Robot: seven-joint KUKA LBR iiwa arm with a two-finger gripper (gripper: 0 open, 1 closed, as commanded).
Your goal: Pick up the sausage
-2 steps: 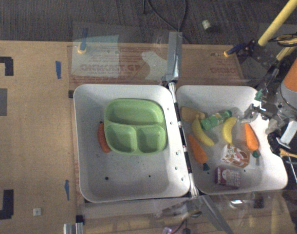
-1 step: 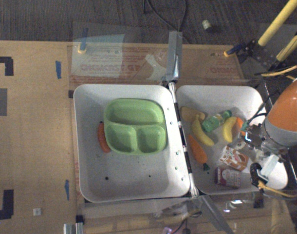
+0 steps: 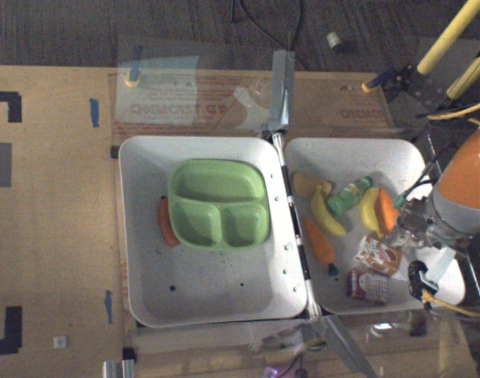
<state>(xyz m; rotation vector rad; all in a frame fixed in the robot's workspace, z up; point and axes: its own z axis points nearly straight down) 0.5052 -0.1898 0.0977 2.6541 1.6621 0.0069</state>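
A: Near edge of the right bin (image 3: 397, 157): a small packet (image 3: 367, 286). The tool (image 3: 409, 223) hangs over that bin's right side. Released or clenched, cannot tell.

B: Sausage (image 3: 168, 221)?

A: In the left bin (image 3: 216, 286), lying against the left rim of the green plate (image 3: 219, 203), well apart from the tool.

B: So the reach is not yet made. The next move likely calls for crossing left, then dropping into the narrow gap between plate and bin wall.

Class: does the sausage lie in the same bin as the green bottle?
No, the sausage lies in the left bin beside the green plate, while the green bottle lies in the right bin.
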